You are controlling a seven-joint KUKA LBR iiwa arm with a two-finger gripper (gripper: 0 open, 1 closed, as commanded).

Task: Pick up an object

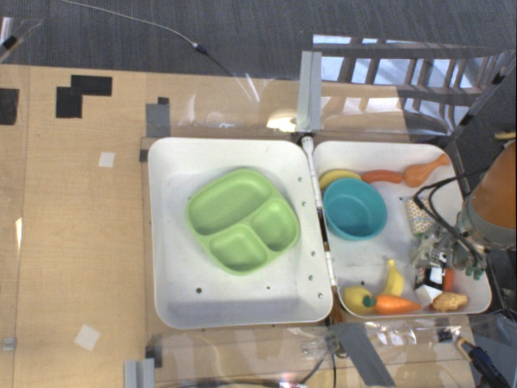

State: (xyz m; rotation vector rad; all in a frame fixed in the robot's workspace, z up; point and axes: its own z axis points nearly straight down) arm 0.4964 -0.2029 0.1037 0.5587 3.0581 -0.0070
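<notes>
On the table (73,217) sit 2 white bins. The left bin (174,297) holds 1 green divided plate (242,219). The right bin (355,257) holds a teal bowl (354,207), a yellow lid (335,178), an orange spoon (408,174), a banana (393,279), a carrot (396,304) and a lemon (355,298). The claw (440,265) hangs low over that bin's right side; I cannot tell whether it is spread or closed.
</notes>
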